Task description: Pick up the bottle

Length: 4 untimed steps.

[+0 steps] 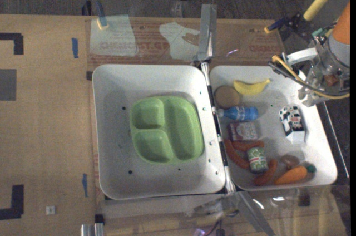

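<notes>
The small blue plastic bottle (239, 113) lies flat, crowded by a brown round (227, 96); fingers may snag it. The gripper (317, 87) hovers well apart; its opening I cannot tell.

Soft, even overhead light leaves the two shallow white plastic bins (111, 84) bright, nearly washed out, with faint shadows along their inner walls. Well left of the gripper, a clear plastic sheet (119, 34) shows pale glare. The whole frame is mildly blurred and grainy; the dark floor beyond is dim.

arm (339, 34) cut off at right edge
</notes>
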Each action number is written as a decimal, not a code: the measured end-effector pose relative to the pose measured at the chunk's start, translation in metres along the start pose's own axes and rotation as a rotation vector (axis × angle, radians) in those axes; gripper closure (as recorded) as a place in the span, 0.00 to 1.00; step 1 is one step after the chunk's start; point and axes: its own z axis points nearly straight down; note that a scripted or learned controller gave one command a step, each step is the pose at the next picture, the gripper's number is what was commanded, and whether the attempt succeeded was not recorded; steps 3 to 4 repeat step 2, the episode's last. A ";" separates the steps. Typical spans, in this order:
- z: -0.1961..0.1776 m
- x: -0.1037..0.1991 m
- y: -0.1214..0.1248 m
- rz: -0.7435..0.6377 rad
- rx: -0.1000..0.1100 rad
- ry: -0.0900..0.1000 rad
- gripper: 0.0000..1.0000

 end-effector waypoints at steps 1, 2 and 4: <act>-0.043 0.056 0.059 -0.007 0.000 0.000 1.00; -0.051 -0.040 0.045 -0.002 0.001 -0.001 1.00; -0.051 -0.040 0.045 -0.002 0.001 -0.001 1.00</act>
